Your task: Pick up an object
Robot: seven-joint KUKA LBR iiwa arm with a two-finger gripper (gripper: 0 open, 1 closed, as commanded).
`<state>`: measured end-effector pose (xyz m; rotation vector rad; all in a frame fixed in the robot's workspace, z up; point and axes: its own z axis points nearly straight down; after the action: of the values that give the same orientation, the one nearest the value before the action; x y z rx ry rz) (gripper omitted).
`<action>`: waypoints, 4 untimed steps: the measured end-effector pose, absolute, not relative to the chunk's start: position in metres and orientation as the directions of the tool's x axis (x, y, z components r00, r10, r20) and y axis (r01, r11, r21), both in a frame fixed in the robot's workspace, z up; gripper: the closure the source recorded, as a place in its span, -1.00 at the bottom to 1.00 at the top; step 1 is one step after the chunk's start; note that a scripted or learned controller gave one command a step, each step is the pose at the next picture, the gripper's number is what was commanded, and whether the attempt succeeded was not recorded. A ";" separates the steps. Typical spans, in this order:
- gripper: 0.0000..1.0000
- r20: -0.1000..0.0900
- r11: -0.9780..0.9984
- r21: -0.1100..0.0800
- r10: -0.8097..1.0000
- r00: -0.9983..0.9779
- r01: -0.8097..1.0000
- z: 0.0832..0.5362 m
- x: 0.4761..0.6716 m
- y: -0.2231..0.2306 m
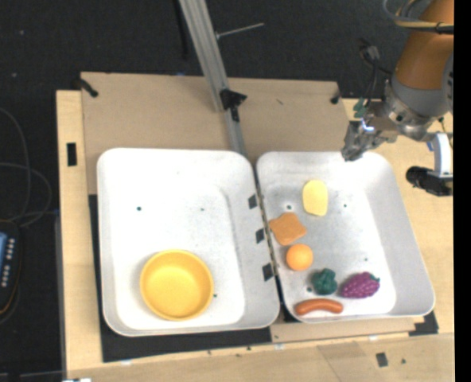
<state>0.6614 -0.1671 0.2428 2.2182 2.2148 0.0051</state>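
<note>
The right bin (379, 213) holds several toy foods: a pale yellow piece (316, 198), a tan bread-like slab (287, 229), an orange ball (299, 258), a dark green broccoli-like piece (325, 281), a purple grape bunch (359, 285) and a red sausage (318, 307) at the front edge. My gripper (353, 151) hangs at the bin's far right corner, well behind the yellow piece, with nothing visibly between its fingers.
A yellow bowl (177, 284) sits in the front of the left bin (172, 189). A slanted metal pole (212, 62) rises from between the bins at the back. The arm (421, 70) comes in from the upper right.
</note>
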 end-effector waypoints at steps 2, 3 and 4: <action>1.00 0.001 0.006 0.001 1.000 -0.006 1.000 0.259 0.667 -0.120; 1.00 0.001 0.006 0.000 1.000 -0.006 1.000 0.247 0.661 -0.072; 1.00 0.002 0.007 0.000 1.000 -0.007 1.000 0.248 0.654 -0.009</action>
<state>0.6545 -0.0093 0.2477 2.2145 2.2302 0.0023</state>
